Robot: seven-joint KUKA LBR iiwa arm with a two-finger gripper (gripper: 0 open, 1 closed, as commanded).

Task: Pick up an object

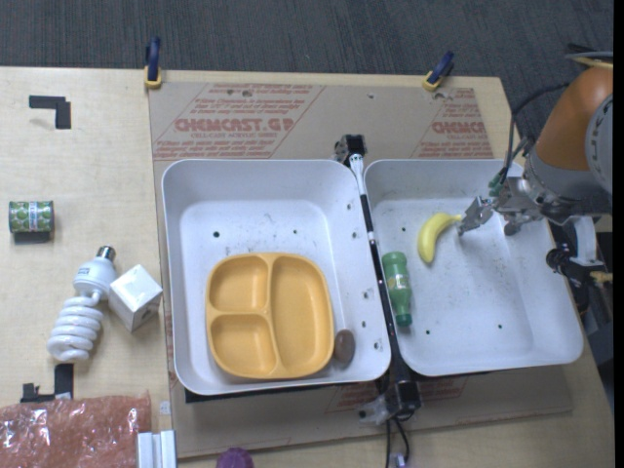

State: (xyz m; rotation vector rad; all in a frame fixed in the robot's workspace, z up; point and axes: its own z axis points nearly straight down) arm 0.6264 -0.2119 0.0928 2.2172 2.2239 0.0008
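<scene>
Banana (435,235) just left of claw (477,215), curving toward right bin's (546,344) back edge; grip state unclear.

One fixed cam, set above the surface (88,164), looks down at a slant, w/ dark carpet along the frame's top. Mid-distance: both white bins sit whole in frame, left bin (185,261) near centre, right bin (546,330) beside it. Arm (575,135) enters at the right edge.

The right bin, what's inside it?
Right bin holds a banana and a green bottle along its left wall. The pincer hovers near the banana.
</scene>
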